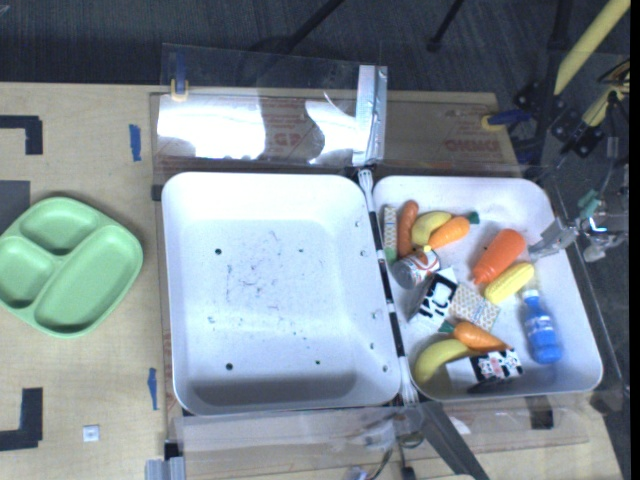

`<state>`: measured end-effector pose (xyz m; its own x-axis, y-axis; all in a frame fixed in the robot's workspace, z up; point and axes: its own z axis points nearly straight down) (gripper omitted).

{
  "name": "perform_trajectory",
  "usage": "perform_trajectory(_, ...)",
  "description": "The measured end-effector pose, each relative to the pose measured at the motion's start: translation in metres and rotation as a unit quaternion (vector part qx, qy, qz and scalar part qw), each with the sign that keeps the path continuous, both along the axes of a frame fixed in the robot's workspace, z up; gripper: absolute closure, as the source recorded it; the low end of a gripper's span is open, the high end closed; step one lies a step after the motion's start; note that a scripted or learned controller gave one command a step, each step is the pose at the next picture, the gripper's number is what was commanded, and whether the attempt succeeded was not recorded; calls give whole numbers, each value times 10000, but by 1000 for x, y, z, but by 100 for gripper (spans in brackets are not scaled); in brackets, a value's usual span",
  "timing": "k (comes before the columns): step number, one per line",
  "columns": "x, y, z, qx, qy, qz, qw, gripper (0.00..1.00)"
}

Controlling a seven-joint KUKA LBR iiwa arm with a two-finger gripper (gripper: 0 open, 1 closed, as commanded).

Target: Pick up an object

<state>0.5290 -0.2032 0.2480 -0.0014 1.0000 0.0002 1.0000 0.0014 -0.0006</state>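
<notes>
Cam view: two white bins side by side on the surface point(80, 128). Left bin point(190, 208) has nothing but scuff marks in it. Right bin point(570, 353) carries all the candidates, packed tight toward its left half.

Contents, far to near: orange carrot point(405, 226) upright along the divider, yellow piece point(430, 226) w/ a second carrot point(451, 231) touching it, orange bottle-ish item point(497, 255), yellow lemon-ish item point(509, 281) just beside it, small can point(414, 267), black/white box point(436, 297), patterned pouch point(473, 311), blue bottle point(541, 329), banana point(436, 356) w/ another carrot point(478, 336) lying over it, b/w carton point(495, 366) at near edge.

Hand point(565, 233) sits at far right rim of right bin, arm coming in from the right. Can't tell whether it's released or clenched; too small/blurred. Nothing visibly between it, so no grasp.

Green divided plate point(65, 265) far left, well apart, irrelevant.

Risks, imo:
- clutter: items touch/overlap, so a descent near centre likely hits two things and pinches neither
- round stuff (lemon-ish item, blue bottle) may roll out on close
- hand near bin rim → wall collision if it drops straight down
- orange bottle-ish item is nearest the hand, prob best bet.
</notes>
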Motion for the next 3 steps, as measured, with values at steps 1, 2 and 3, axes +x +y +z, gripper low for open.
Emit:
perform_trajectory(1,0,0,0,0,0,0,10000,0)
perform_trajectory(2,44,-19,-99,-10,-20,-30,10000,0)
perform_trajectory(3,54,-19,-105,-33,-138,-138,9998,0)
